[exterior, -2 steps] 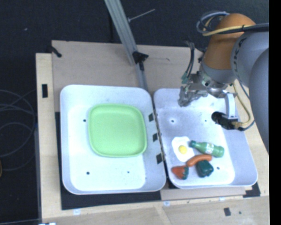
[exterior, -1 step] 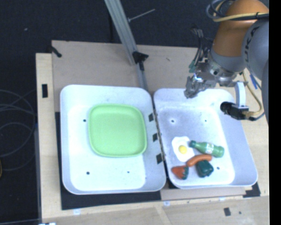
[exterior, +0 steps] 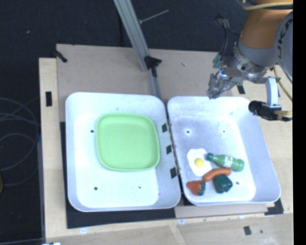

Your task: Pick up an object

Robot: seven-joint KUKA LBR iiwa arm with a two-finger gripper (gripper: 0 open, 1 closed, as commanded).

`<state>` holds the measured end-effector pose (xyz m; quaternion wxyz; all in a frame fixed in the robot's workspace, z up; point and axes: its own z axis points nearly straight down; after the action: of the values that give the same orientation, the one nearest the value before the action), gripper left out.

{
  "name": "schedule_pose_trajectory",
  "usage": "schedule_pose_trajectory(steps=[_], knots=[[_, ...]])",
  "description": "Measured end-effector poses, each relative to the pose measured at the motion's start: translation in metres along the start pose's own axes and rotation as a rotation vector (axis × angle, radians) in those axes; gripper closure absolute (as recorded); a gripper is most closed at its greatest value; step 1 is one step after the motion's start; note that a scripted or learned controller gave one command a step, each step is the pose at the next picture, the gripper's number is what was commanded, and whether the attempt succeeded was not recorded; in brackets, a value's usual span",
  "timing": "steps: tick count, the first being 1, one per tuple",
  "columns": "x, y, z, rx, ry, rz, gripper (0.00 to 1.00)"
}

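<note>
Pale counter (exterior: 107, 70) carries two white bins; the left bin (exterior: 76, 137) holds a green plate (exterior: 127, 142), while the right bin (exterior: 250, 137) lies bare across its upper half. Entering from two o'clock, the arm hangs the tool (exterior: 215, 89) above that bin's far rim, pinching nothing; its spread I cannot tell. Toward five o'clock cluster a fried egg (exterior: 197, 162), green bottle (exterior: 225, 161), sausage (exterior: 215, 174), strawberry (exterior: 196, 187) and dark green piece (exterior: 223, 184).

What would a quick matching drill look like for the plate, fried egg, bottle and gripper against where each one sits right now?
Things:
1. green plate
2. fried egg
3. green bottle
4. gripper

Places:
A. right bin, just right of the egg
B. above the right bin's far rim
C. left bin, middle
D. right bin, near its left wall

Pairs: 1-C, 2-D, 3-A, 4-B
</note>
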<state>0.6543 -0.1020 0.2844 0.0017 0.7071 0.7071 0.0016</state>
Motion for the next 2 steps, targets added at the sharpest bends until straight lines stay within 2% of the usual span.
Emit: schedule_pose_trajectory(steps=[2], knots=[[0.093,-0.063,0.014,0.005,0.001,-0.003,1.00]])
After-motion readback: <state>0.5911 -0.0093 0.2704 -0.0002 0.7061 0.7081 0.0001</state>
